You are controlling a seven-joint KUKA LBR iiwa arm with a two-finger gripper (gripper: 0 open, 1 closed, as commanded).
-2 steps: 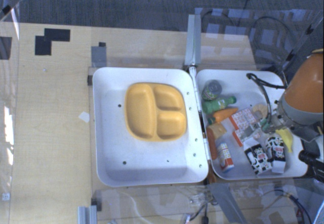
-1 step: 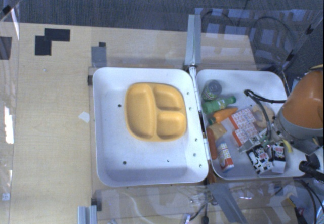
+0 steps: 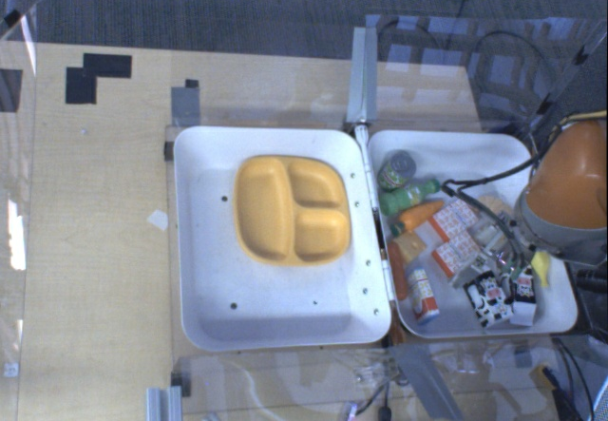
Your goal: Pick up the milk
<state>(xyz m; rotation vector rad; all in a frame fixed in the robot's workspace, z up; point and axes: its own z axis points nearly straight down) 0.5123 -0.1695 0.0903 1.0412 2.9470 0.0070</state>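
The milk (image 3: pixel 489 299) is lying in the right bin's (image 3: pixel 560 319) front corner, and the gripper (image 3: pixel 502 262) is hovering right above it, so basically straight down. Can't tell the gripper's state.

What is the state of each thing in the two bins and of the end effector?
Yellow tray: lying flat in the left bin, its three compartments face up.
Milk carton: lying in the right bin, near the front edge, not lifted.
Green bottle: lying on its side.
Orange carrot: lying among the clutter.
End effector: low over the right bin, just above the milk carton; grip unclear.
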